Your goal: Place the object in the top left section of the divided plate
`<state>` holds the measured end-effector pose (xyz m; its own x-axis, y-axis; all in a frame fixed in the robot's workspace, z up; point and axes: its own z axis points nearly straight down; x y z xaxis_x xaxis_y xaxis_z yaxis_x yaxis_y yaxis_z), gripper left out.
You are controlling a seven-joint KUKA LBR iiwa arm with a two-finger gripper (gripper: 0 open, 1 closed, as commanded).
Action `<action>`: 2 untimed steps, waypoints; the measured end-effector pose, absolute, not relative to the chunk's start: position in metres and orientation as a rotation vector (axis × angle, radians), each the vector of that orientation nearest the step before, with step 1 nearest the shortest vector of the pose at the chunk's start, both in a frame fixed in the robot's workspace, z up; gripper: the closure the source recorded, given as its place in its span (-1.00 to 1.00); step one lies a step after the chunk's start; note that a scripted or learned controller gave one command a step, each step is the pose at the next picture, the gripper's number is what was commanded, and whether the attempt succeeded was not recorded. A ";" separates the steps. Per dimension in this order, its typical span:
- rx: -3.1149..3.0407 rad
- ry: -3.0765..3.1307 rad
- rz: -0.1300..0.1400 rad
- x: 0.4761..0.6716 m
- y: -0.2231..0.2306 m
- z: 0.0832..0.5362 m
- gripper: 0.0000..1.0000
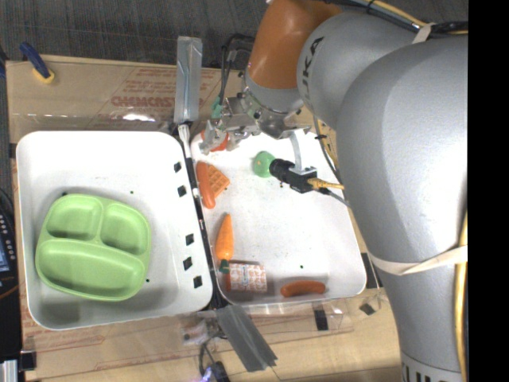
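The green divided plate (94, 247) lies in the left bin (48, 153), with its two smaller sections towards the back. My gripper (217, 137) hangs over the far left corner of the right bin (338, 229), close to the wall between the bins. A small red-orange thing (220, 142) shows right at its tip; whether it is held is unclear. Just in front of the gripper lies an orange ridged piece (211, 180). A green ball (262, 164) sits to the gripper's right.
An orange carrot (225, 236), a labelled can (246, 277) on its side and a brown sausage (303, 288) lie along the right bin's near side. A black cable fitting (293, 174) juts out beside the green ball. The arm's bulk covers the right side.
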<state>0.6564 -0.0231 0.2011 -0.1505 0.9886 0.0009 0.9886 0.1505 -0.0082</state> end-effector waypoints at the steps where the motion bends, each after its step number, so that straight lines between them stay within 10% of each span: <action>1: -2.257 -2.179 0.008 0.610 -0.090 0.193 1.00; 2: -1.919 -2.480 0.005 0.551 -0.114 0.174 1.00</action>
<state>0.5513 -0.1139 0.1736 -0.2511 0.9680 0.0026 0.9680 0.2511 -0.0056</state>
